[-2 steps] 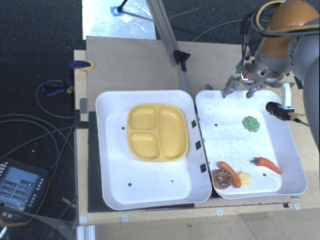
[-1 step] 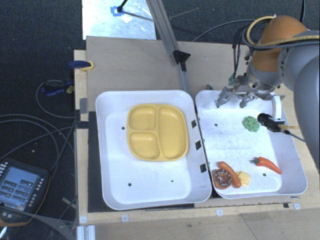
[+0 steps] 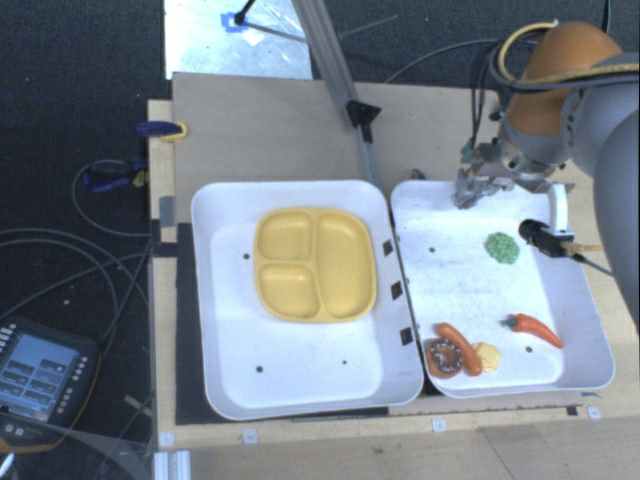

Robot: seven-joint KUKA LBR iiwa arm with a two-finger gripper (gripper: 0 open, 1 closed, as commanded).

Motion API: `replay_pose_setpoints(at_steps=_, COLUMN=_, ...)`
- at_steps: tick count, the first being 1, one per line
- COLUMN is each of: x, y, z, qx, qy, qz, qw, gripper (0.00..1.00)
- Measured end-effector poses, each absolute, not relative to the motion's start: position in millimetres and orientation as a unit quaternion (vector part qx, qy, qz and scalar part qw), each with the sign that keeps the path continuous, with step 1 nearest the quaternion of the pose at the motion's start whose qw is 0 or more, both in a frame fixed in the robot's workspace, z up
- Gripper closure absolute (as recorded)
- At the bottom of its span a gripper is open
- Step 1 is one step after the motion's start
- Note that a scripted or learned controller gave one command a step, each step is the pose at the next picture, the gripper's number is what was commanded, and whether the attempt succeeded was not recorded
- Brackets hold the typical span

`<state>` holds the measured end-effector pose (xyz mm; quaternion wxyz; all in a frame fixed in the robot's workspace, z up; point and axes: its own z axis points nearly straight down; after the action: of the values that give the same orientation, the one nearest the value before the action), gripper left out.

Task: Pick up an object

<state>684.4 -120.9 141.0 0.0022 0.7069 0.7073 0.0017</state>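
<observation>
My gripper point(image 3: 468, 196) hangs over the far edge of the right bin point(image 3: 450, 268), near its back left corner, with nothing seen between its fingers. A green broccoli-like piece point(image 3: 502, 247) lies in that bin, a short way to the gripper's right and nearer the camera. An orange-red chili or carrot point(image 3: 535, 329) lies toward the bin's front right. At the front left of the bin sit a chocolate doughnut point(image 3: 441, 357), a red sausage point(image 3: 459, 345) and a small yellow piece point(image 3: 488, 355), bunched together.
The left bin point(image 3: 230, 368) holds a yellow divided plate point(image 3: 313, 264) with three compartments. A metal pole point(image 3: 330, 48) slants over the bench behind the bins. Cables and a control pendant point(image 3: 35, 368) lie on the floor at left.
</observation>
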Motion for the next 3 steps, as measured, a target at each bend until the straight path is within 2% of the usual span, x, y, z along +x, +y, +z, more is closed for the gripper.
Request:
replay_pose_setpoints(at_steps=2, x=685.4, y=-119, z=219, qx=0.705, qy=0.709, qz=0.0020, qw=0.002, gripper=1.00)
replay_pose_setpoints(at_steps=3, x=674.2, y=-73, z=213, qx=0.703, qy=0.711, qz=0.0008, qw=0.000, gripper=1.00)
